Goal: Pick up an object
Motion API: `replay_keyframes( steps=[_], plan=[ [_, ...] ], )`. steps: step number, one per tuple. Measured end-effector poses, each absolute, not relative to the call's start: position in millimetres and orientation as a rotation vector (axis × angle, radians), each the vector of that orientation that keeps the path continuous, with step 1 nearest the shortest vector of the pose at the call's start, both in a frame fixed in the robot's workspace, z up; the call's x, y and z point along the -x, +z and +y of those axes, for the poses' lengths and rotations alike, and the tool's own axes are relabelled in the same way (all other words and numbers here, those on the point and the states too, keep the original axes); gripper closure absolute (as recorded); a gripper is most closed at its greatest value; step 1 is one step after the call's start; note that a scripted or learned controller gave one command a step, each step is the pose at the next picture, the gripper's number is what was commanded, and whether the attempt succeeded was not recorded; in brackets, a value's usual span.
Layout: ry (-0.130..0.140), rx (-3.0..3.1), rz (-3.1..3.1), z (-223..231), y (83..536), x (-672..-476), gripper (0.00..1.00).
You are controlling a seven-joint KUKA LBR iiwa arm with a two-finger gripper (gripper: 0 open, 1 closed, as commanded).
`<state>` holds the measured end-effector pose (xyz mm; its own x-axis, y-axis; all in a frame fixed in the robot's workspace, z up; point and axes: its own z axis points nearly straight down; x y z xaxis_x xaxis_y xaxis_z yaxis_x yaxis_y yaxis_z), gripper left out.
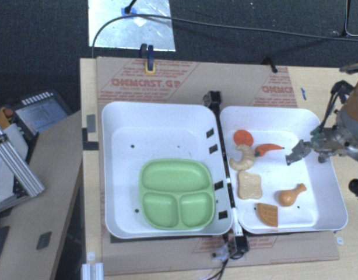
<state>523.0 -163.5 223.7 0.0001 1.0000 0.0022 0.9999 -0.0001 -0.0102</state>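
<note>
The right bin (327, 206) holds several toy foods. A red-orange round piece (244, 137) lies at the back left, with an orange carrot-like piece (268, 149) beside it. A beige curled piece (244, 158) sits just in front, then a tan toast slice (249, 185). An orange drumstick (291, 195) and an orange wedge (267, 214) lie near the front. My gripper (294, 154) hangs over the bin's right middle, right of the carrot-like piece and above the drumstick, with nothing seen in it.
The left bin (118, 156) carries a green divided plate (176, 193). Between the bins runs a black divider (221, 156). Cables cross the dark floor behind the bench. A wooden side table (45, 214) with metal rails stands at the left.
</note>
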Motion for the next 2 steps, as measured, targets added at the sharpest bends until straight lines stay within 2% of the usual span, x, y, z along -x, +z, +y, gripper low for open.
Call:
replay_keyframes(
  steps=[1, 2],
  plan=[
    [-0.001, 2.219, -2.226, -163.3, 229.8, -525.7, 0.00],
    [0.001, 2.219, -2.222, -163.2, 176.5, -515.8, 0.00]
  ],
)
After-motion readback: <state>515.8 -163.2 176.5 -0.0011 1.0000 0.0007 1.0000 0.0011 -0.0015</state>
